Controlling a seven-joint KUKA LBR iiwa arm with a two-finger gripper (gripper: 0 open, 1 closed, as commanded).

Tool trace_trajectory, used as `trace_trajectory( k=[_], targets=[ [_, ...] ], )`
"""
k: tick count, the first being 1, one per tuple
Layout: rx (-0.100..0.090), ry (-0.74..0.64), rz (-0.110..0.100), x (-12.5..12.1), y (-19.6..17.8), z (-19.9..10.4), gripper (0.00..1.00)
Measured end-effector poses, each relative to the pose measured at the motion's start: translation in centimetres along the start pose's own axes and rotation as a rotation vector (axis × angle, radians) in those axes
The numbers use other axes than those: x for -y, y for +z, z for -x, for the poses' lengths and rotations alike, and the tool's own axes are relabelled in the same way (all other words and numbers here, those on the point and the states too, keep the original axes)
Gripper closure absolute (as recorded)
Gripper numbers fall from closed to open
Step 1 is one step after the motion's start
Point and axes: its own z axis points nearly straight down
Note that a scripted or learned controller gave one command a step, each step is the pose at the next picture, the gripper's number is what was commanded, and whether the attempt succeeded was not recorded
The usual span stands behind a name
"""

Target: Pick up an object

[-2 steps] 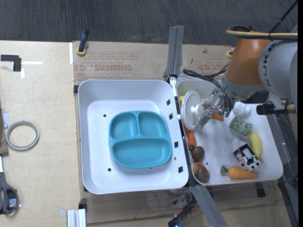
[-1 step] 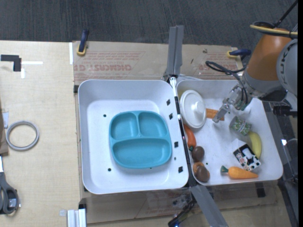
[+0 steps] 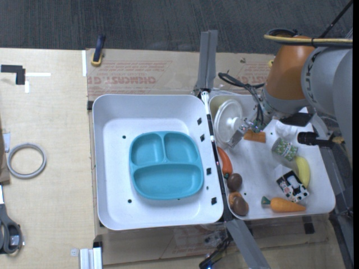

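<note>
Care was needed at the right bin (image 3: 320, 206): the end effector (image 3: 247, 129) hung low beside an orange piece (image 3: 255, 138), whether open or closed I could not tell. It should close squarely on that piece before lifting.

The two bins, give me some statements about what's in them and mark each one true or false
1. A blue tray lies in the left bin. True.
2. The banana lies in the left bin. False: it is in the right bin.
3. A carrot lies near the right bin's front edge. True.
4. The arm reaches over the left bin. False: it is over the right bin.
</note>
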Motion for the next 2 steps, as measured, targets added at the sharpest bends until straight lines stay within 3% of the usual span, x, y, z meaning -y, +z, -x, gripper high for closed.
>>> trace_trajectory(
  k=[1,2],
  targets=[
    [0.001,0.143,0.001,4.5,0.0,7.0,0.0],
    [0.007,0.14,0.002,4.4,-1.0,7.1,1.0]
  ],
)
